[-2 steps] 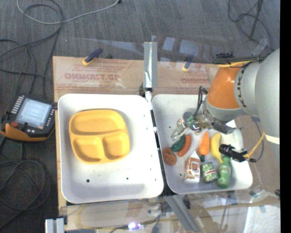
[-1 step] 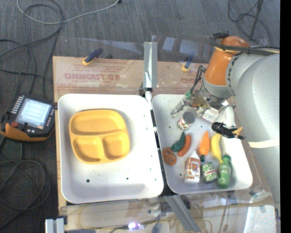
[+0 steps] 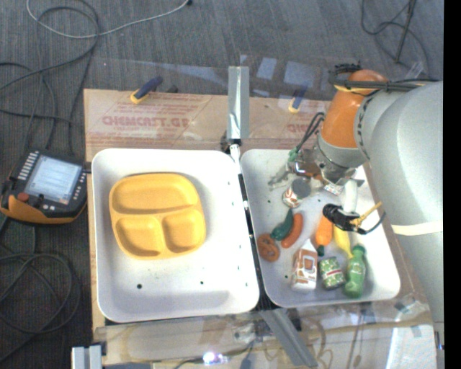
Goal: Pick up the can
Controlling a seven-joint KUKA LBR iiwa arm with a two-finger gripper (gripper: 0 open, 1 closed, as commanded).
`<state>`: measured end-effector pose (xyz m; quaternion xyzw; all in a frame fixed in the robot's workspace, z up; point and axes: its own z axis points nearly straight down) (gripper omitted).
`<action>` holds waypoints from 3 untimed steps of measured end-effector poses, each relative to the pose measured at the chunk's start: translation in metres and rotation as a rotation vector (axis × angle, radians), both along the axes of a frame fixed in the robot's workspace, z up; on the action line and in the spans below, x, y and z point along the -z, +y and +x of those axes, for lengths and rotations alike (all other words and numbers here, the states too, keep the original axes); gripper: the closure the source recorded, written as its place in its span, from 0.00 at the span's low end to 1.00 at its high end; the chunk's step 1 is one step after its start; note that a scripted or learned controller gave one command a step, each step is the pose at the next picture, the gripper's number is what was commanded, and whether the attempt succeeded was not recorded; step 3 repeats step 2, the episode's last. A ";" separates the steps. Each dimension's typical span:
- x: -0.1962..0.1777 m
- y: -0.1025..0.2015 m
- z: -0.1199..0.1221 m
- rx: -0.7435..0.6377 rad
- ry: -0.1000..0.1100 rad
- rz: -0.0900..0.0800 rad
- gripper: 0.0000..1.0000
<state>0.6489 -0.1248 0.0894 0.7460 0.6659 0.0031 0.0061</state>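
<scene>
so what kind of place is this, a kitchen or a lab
Most likely a robotics lab or test cell, not a kitchen: two white bins on a bench, toy food in the right one, a teach pendant and loose cables on the carpeted floor.

Light is bright and even from above, so shadows stay soft and short. The two white bins (image 3: 173, 303) are nearly washed out, with little surface detail. Glare streaks the clear sheet (image 3: 281, 72) at the bench's far edge, and the arm's grey casing (image 3: 410, 166) shines pale. Focus is slightly soft everywhere; small objects look smeared, and the dark floor (image 3: 43, 65) is grainy.
</scene>
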 end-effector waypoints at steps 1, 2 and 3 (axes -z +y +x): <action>-0.028 -0.032 -0.022 -0.076 0.019 0.001 0.00; 0.000 -0.034 -0.015 -0.080 0.002 -0.001 0.00; 0.000 -0.034 -0.015 -0.080 0.002 -0.001 0.00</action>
